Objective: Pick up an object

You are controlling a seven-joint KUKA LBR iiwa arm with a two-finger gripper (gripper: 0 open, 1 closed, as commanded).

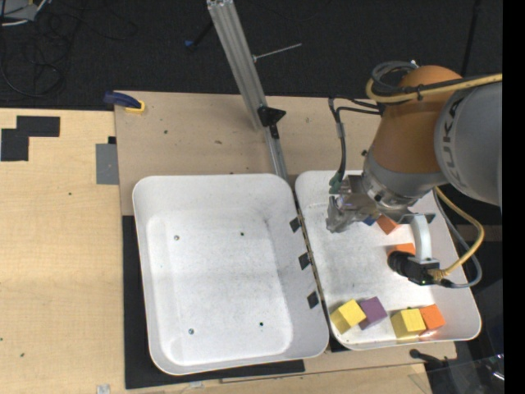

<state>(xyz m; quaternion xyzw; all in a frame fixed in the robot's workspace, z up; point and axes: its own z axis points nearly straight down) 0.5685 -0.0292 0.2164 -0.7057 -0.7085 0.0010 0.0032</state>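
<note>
My gripper hangs over the upper left part of the right bin, below the orange wrist band. Nothing shows between its tips. Along the bin's front edge lie a yellow block, a purple block, a second yellow block and an orange block. Another orange block peeks out from under the wrist at the bin's upper right, and a small orange piece lies just below it.
The left bin lies beside the right one, with black clips along the shared edge. A slanted aluminium bar rises behind the bins. A black cable plug and a white bracket hang near the wrist.
</note>
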